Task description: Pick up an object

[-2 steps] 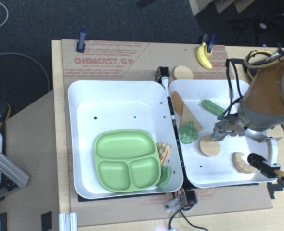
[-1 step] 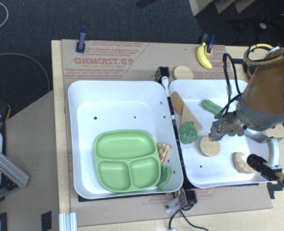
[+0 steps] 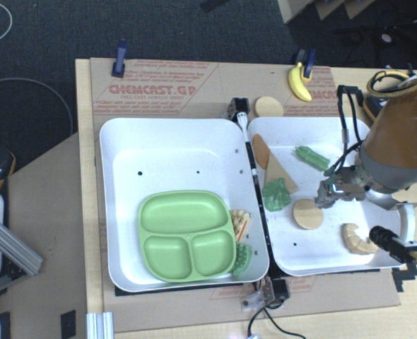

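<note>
Two white bins are seen on the desk, and the gripper point(image 3: 326, 193) is poised at one o'clock of a tan disc point(image 3: 308, 215), seemingly for grasping; jaws' state cannot be told.

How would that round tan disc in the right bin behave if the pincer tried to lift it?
The round tan disc lies flat, so it probably won't roll, but its low edge may be hard to pinch. It looks small and likely light. Pushed, it might slide on the right bin's smooth white floor.
</note>
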Robot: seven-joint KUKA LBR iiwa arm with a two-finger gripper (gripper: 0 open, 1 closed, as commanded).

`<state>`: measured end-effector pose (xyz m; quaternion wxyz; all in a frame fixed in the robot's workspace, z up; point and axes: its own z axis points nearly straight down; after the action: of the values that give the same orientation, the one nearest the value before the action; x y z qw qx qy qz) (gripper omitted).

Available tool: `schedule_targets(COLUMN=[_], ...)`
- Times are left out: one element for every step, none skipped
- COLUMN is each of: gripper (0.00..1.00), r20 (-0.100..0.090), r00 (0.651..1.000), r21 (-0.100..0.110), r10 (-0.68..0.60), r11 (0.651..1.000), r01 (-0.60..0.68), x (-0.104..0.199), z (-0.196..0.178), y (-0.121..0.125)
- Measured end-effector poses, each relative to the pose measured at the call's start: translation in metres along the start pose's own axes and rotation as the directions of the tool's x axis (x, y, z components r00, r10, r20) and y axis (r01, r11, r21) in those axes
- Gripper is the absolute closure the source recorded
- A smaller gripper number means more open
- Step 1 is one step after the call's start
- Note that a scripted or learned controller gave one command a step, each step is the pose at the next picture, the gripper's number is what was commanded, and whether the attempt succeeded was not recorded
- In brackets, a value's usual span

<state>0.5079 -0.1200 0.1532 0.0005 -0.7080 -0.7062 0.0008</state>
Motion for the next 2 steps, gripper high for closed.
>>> schedule_targets(gripper=[1.00,1.00], r20=[-0.001,-0.003], r00=[1.000,1.000], r21=[-0.009,-0.011], r10=[-0.004,-0.012], r11=[1.000,1.000], r01=[0.004,0.012], x=[0.020,0.100], z=[0.062,-0.037], y=[0.011,0.000])
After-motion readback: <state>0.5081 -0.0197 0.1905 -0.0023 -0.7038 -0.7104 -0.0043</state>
